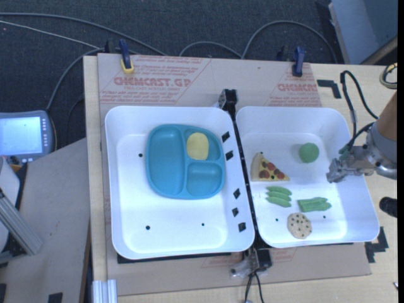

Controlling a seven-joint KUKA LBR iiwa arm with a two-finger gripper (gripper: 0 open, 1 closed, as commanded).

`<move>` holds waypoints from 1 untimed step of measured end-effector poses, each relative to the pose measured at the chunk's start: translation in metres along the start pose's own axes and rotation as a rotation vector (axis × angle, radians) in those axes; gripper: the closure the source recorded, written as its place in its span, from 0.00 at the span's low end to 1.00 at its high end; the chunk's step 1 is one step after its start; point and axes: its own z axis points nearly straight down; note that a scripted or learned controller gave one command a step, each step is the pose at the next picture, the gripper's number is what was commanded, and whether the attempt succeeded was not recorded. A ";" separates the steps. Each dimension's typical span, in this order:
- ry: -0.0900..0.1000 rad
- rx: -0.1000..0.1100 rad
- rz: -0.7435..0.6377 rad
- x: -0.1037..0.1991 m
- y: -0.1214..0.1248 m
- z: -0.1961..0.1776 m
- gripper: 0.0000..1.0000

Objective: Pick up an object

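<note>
At the far left a small screen [23,134] glows pale blue, its contents too faint to read, with an aluminium rail [14,223] cut off below it. The brown board [95,169] under both bins carries red print reading "CHEMCAST" at the top left and again at the top right; the smaller lines beneath cannot be read. 2 blue clamps [125,55] pin its far edge.

The left bin [120,219] holds a blue divided tray [170,166] with a yellow piece [197,146] in its upper right compartment. Black markers [238,197] run down the seam between the 2 bins.

In the right bin [353,226] lie a pizza slice [267,168], a green ball [308,152], 2 green pods [278,196] stacked close, a flat green piece [314,204] and a cookie [299,225] nearest the front rim. All rest on the bin floor, apart from one another.

The gripper [336,171] reaches in over the right bin's right side, low and just right of the green ball; whether its jaws are open or closed cannot be told, and nothing is seen between them. A black cable [351,96] loops above it, and the arm [385,145] is cut off at the edge.
</note>
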 end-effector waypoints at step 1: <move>0.000 0.001 0.000 -0.008 -0.002 -0.058 1.00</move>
